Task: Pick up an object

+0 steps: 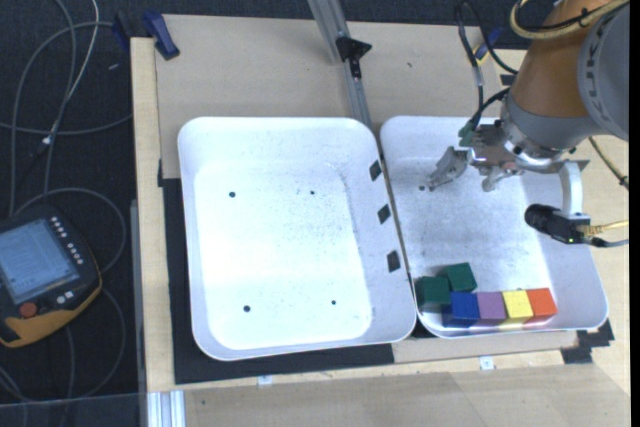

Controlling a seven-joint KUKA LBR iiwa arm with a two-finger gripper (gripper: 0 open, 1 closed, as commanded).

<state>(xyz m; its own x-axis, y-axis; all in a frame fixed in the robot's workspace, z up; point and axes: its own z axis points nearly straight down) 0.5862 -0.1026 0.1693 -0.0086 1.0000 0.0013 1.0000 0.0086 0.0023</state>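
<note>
Blocks of green, blue, purple, yellow and orange sit bunched against the near rim of the right bin, none lifted yet, so the whole pick looks undone, while farther back in that bin the end effector hangs with its fingers spread, gripping nothing.
</note>
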